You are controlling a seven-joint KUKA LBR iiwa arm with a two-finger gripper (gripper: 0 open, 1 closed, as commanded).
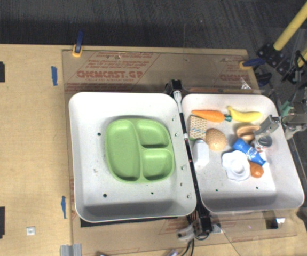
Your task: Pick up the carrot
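Fingers (269,124) first: from this high slanted view I cannot tell whether they are apart or together. They sit at the right side of the right bin (286,188), over the clutter there, and I see nothing between them.

My target, the carrot (209,115), lies on its side near the far wall of that bin, running left to right. Its pointed end is toward the bin's left and its thicker end is just beside the banana (245,114). A tan latticed piece (197,126) and a round brown roll (215,138) lie close on the near side.

I judge it to be a light, stiff plastic toy, smooth and likely a bit slippery. Its taper could let it squirt out of a pinch made near the tip. I would take it across the middle or slightly toward the thick end, closing across its short axis. There its far and near flanks look free, though the bin wall leaves little room behind it. The left bin (84,143) holds a green divided plate (122,149), well apart from all this.
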